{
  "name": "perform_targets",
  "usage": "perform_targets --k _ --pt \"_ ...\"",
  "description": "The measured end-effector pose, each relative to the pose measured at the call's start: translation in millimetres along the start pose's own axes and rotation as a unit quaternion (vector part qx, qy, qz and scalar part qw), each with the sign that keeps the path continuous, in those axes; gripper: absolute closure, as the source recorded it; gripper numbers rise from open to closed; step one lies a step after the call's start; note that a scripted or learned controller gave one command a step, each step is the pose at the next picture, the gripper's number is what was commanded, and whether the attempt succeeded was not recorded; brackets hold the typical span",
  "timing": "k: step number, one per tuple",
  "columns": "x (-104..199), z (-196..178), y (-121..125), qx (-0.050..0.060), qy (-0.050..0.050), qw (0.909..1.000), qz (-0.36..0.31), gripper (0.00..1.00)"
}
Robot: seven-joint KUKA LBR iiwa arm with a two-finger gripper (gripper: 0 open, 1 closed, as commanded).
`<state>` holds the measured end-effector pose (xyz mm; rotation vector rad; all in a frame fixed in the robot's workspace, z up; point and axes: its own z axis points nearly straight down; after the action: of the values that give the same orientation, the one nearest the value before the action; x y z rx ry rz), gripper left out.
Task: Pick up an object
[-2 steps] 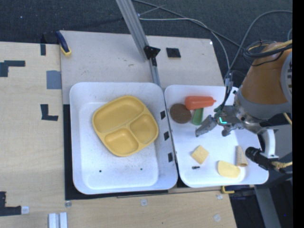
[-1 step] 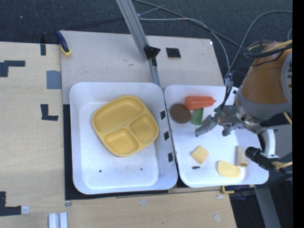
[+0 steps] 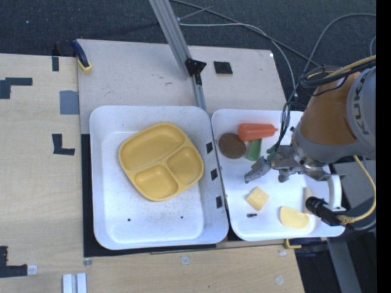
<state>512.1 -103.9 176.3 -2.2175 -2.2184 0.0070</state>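
hovering our gripper [image 3: 259,171] over the right bin [image 3: 269,227] | fingers look spread, grasping nothing | nearest target: yellow cheese cube [image 3: 257,198] just below | next we descend and close

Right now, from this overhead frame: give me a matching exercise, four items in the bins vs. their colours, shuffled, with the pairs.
Column 1:
1. divided plate in the left bin
2. carrot-shaped toy at the far side of the right bin
3. round disc beside it
4. small wedge near the middle of the right bin

Column 2:
A. brown
B. pale yellow
C. orange
D. mustard yellow

Pairs: 1-D, 2-C, 3-A, 4-B
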Motion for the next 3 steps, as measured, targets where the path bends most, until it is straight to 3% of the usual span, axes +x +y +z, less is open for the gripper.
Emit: perform_targets --k 1,2,3 --pt "6 59 7 0.0 0.0 1.0 0.0 0.0" --pt "5 91 8 -0.004 -0.001 1.0 0.0 0.0" --pt "6 78 9 -0.006 -0.001 1.0 0.0 1.0"
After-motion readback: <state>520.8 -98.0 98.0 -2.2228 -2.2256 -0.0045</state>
